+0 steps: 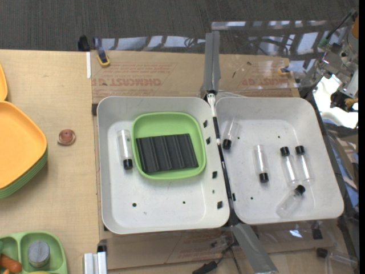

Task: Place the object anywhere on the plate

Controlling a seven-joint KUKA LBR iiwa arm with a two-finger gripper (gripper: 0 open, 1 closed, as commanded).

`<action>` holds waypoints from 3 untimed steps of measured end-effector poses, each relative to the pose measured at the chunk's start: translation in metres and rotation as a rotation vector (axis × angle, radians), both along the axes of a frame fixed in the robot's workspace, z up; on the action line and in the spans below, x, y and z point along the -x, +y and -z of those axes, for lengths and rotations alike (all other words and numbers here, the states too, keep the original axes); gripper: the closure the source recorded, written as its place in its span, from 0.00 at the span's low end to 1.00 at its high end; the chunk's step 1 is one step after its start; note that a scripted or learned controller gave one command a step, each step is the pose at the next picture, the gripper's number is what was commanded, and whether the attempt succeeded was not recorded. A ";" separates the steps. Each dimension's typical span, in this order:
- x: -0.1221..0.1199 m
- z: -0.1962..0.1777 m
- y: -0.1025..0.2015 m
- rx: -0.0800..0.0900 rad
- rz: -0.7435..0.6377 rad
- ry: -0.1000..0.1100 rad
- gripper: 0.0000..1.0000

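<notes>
Only arm (347, 67) beyond right bin (319, 124)

floor (142, 10): dark grey carpet beyond my counter | counter (51, 84): pale wood | cardboard sheet (148, 79) under my bins | light: bright glare at right

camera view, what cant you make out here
- Tool: the arm is cut off by the right edge, amid glare.
- Clear vials in the right bin: contents too small to tell.
- Orange plates: cut off by the left edge.
- Divided green tray: cut off at the bottom edge.
</notes>
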State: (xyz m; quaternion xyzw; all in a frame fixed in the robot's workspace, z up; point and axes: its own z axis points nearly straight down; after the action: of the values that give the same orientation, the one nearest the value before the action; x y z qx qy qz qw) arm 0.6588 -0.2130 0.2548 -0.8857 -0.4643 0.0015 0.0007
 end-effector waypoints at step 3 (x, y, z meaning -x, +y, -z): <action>0.008 -0.010 0.000 0.000 0.110 -0.002 0.00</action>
State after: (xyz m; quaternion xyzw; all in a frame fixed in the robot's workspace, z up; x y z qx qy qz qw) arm 0.6512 -0.2131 0.2645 -0.9099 -0.4149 0.0008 0.0002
